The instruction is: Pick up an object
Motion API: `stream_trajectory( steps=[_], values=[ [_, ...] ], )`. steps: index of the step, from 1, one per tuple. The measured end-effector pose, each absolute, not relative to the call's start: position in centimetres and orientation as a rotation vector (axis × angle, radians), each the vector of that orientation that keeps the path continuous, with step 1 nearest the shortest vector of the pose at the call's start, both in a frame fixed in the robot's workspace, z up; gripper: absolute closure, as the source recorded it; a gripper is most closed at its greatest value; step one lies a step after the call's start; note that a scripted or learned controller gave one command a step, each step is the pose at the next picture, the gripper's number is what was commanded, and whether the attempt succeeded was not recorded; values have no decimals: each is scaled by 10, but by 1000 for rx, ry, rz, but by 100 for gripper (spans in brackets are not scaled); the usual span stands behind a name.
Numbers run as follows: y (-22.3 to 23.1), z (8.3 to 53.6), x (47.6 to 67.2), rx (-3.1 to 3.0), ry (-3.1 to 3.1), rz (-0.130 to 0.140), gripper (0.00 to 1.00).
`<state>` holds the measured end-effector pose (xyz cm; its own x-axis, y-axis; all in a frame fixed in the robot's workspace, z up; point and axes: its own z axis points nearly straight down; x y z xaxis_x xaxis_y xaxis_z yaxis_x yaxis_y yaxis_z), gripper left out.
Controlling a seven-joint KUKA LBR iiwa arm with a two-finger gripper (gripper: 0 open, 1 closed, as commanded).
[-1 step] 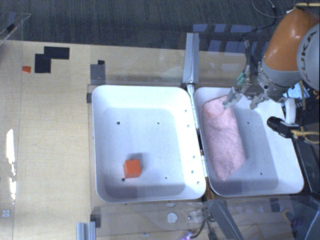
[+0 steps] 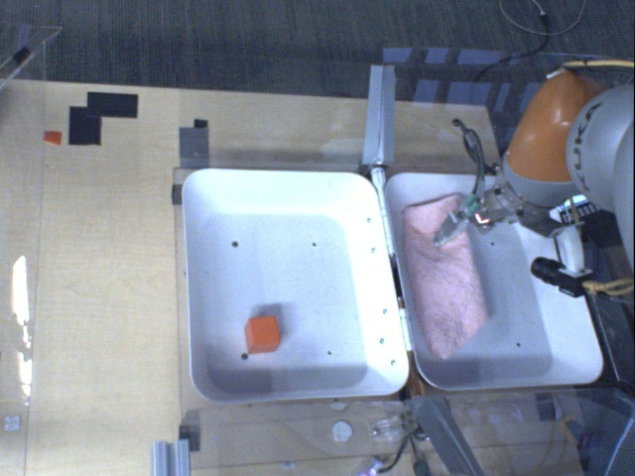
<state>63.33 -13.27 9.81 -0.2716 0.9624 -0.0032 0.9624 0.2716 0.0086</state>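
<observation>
Camera view: left bin (image 2: 213,216) holds an orange cube (image 2: 263,334); right bin (image 2: 556,355), pink cloth (image 2: 448,276); end effector (image 2: 458,224) state unclear.

Pale wood bench top (image 2: 99,296), w/ black angular marks (image 2: 99,115) and a small orange square (image 2: 53,138) near far-left corner. Dark grey ribbed floor (image 2: 248,18) beyond far edge; thin cable loop (image 2: 536,13) lying on it at upper right. Clear panel (image 2: 25,53) upright at left edge. Grey metal post (image 2: 378,117) between bins. Bright glare streak (image 2: 20,296) at left.
</observation>
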Motion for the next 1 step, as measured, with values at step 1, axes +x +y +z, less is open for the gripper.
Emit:
stream_trajectory(
  steps=[1],
  values=[
    [-111, 91, 623, 1859, 2517, 11, 0]
  ],
)
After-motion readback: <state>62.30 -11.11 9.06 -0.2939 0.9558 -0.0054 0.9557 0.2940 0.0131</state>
